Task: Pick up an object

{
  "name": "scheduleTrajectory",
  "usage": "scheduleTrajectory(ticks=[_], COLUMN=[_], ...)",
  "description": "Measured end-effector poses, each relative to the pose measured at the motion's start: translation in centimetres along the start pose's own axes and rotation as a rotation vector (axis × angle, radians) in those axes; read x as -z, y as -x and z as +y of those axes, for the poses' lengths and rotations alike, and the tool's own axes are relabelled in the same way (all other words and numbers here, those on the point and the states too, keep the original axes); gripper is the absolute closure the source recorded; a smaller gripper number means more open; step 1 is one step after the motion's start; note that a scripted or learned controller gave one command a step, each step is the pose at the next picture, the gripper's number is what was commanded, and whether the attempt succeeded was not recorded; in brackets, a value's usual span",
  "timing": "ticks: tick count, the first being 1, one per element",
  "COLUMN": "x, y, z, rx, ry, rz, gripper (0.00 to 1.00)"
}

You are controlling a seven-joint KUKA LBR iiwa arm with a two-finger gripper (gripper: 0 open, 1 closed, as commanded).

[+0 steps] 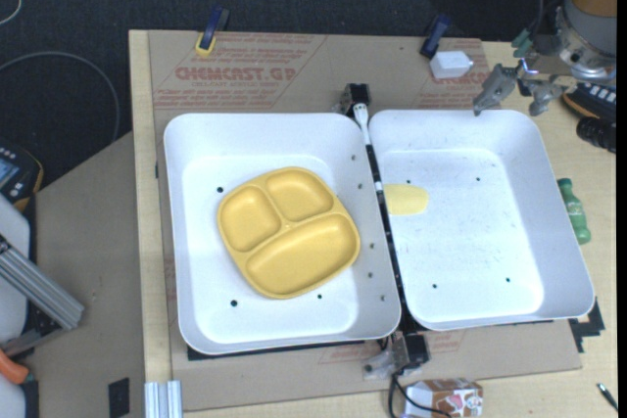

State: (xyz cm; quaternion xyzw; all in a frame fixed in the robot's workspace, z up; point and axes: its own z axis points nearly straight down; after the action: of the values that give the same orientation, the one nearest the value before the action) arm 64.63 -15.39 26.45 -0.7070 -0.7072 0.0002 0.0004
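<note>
A yellow divided plate is lying in the left bin, long axis running ten to four o'clock, while the gripper is hovering spread and empty at one o'clock.

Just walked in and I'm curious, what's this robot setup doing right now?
The arm's gripper hovers over the far right corner of the right bin, holding nothing. A yellow divided plate lies in the left bin, and a small yellow piece sits at the right bin's left edge. Nothing is picked up yet.
</note>
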Motion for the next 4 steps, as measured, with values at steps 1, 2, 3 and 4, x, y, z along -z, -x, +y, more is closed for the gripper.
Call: scheduleTrajectory(ticks=[1, 2, 3, 4], x=[8.5, 23.3, 23.4, 13.5], y=[-5.4, -9.0, -8.8, -9.2], z=[-8.4, -13.2, -13.0, -15.7], rx=[0.005, 0.005, 0.002, -0.002], ry=[0.008, 0.022, 0.008, -0.011], rz=[0.001, -0.001, -0.003, 0.001], gripper=[0.00, 0.00, 1.00, 1.00])
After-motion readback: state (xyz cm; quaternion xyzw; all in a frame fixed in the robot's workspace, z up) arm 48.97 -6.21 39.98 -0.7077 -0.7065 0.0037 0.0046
